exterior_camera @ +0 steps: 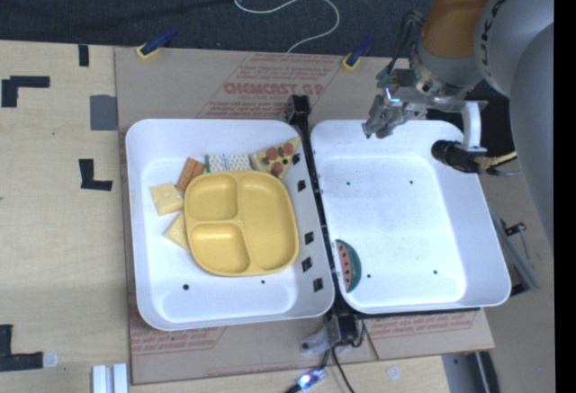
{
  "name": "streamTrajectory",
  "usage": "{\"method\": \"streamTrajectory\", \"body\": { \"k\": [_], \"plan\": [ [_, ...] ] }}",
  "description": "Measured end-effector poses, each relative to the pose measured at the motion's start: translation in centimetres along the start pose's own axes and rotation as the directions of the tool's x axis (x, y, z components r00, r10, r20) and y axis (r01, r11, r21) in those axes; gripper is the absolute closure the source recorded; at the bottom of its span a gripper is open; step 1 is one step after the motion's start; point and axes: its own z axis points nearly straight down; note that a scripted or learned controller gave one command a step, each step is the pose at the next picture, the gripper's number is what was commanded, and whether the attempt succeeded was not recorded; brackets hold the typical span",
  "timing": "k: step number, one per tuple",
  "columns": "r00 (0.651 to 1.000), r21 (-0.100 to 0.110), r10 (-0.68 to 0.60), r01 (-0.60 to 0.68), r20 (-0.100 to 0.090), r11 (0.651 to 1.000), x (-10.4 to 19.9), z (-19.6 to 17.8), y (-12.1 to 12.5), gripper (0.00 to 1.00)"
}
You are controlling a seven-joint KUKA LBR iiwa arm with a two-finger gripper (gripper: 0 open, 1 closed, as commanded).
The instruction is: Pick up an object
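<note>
In the left bin (144,202), a yellow divided plate (241,222) covers small food pieces (167,198).

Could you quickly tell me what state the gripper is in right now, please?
Gripper: above the right bin's far edge; open or shut cannot be told.

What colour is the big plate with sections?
Yellow: the plate shows clearly in the camera view.

Yellow plate (241,222), white bins (144,229)
</note>
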Motion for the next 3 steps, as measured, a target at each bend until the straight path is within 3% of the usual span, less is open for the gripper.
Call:
{"method": "streamTrajectory", "body": {
  "k": [3],
  "plan": [
    [1.000,-0.001,0.001,-0.001,0.001,1.000,0.5,0.1,0.3,1.00]
  ]
}}
